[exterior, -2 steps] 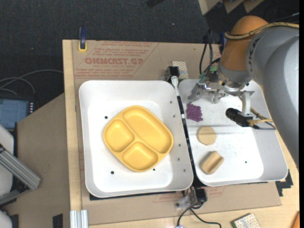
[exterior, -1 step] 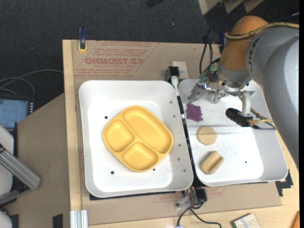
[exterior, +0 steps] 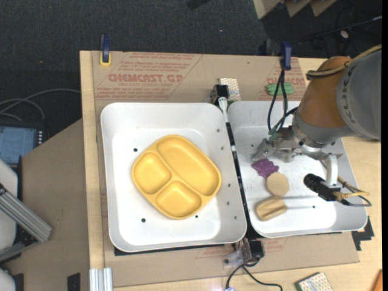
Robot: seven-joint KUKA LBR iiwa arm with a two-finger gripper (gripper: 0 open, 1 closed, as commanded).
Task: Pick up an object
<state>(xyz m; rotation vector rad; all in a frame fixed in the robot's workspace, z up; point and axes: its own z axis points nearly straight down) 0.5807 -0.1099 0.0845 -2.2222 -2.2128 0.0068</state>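
Observation:
The right bin (exterior: 254,123) holds three small things near its front left. A purple crumpled piece (exterior: 265,167) lies closest to the divider. Just right of it and nearer the front sits a round tan piece (exterior: 278,183), and a tan log-shaped piece (exterior: 271,208) lies in front of that. My gripper (exterior: 276,148) hangs over the right bin just behind the purple piece, under the orange band of the arm (exterior: 321,105). Nothing shows in its grasp.
A yellow three-compartment plate (exterior: 176,176) fills the middle of the left bin (exterior: 121,126). Blue clamps (exterior: 106,56) hold the brown board at the back corners. A small green thing (exterior: 280,90) lies on the board behind the right bin.

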